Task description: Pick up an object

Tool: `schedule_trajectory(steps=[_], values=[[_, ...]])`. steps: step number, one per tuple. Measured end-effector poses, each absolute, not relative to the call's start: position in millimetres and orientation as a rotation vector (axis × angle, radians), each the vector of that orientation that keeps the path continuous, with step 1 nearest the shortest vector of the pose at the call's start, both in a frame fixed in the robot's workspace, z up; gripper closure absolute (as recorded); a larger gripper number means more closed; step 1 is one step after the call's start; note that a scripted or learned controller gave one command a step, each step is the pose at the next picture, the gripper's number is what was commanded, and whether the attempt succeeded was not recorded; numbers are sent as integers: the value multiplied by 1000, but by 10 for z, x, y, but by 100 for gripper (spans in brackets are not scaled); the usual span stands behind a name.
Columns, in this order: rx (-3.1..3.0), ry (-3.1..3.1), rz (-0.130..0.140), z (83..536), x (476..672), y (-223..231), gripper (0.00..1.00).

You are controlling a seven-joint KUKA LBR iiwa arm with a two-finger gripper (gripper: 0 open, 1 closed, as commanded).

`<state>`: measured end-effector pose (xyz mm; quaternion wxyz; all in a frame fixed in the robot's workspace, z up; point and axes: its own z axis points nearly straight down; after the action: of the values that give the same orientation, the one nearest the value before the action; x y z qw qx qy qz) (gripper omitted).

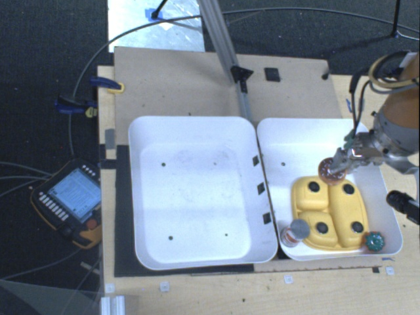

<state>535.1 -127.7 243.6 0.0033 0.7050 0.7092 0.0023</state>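
Camera view: fingers [336, 167] above right bin [282, 136], over brown disc [328, 171]; fingers' opening, grasp unclear, cannot tell.

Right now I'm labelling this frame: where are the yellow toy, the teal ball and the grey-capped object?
yellow toy [331, 215], camera view, middle of its top.
teal ball [375, 242], camera view, its centre.
grey-capped object [299, 229], camera view, on the grey cap.

Toy [330, 213] in right bin [282, 143], ball [375, 242] at its near-right corner, left bin [157, 126] beside.
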Motion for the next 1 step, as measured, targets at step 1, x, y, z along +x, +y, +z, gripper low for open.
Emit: schedule_trajectory(steps=[1], values=[[2208,2232,5,2407,5529,-660,100]])
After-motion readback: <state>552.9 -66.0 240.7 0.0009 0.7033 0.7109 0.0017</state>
